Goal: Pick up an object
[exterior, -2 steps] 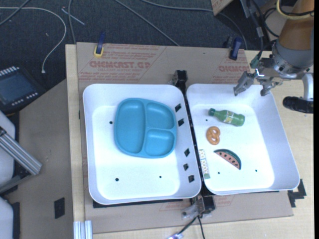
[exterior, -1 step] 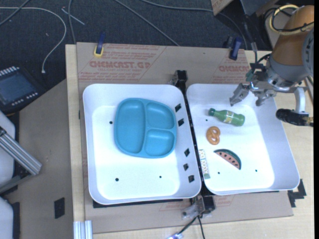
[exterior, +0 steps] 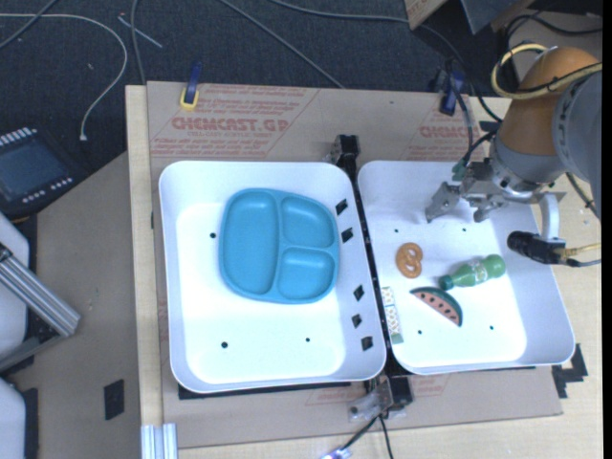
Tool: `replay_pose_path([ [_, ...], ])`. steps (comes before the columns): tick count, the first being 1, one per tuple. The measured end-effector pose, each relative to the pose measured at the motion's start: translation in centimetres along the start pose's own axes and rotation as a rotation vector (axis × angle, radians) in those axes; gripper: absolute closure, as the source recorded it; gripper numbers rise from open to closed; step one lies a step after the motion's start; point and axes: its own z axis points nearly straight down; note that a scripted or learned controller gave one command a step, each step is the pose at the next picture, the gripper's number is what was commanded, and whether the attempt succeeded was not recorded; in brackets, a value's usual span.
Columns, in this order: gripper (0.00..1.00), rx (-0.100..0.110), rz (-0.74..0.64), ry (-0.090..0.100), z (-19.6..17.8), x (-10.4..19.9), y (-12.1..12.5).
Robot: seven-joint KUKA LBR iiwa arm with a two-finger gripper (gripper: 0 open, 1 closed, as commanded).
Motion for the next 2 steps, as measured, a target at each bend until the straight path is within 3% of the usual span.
replay_pose_path([
  [1, 1.00, -0.005, 0.000, -0.002, -1.5, 0.0, 0.1],
  [2, 1.00, -0.010, -0.001, -0.003, -6.5, 0.4, 1.1],
])
